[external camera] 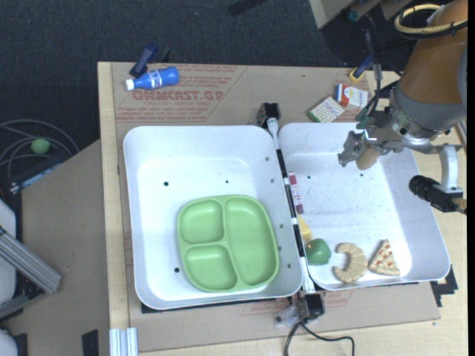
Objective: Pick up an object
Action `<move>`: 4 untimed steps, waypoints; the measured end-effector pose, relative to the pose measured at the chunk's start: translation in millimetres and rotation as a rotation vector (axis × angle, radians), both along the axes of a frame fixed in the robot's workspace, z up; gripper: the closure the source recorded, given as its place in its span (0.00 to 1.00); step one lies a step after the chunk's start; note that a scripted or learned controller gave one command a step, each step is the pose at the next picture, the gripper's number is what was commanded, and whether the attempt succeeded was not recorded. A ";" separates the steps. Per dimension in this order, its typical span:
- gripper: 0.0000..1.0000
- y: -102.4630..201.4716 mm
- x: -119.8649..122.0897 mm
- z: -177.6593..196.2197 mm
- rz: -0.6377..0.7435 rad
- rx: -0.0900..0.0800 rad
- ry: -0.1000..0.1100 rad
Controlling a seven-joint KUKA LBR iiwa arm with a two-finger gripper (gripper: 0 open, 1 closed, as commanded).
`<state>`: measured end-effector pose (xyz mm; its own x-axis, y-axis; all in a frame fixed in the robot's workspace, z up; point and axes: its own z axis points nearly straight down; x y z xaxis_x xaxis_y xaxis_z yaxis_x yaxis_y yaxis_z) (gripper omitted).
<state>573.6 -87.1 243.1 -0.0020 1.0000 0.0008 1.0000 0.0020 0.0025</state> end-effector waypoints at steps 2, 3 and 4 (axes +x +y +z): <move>1.00 28.7 70.2 -11.9 -0.002 -0.003 0.001; 1.00 24.1 81.6 -7.6 -0.001 -0.003 0.000; 1.00 2.5 26.2 -12.3 -0.004 -0.001 0.004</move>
<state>599.9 -84.7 230.8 0.0016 1.0000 -0.0001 1.0000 -0.0016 -0.0016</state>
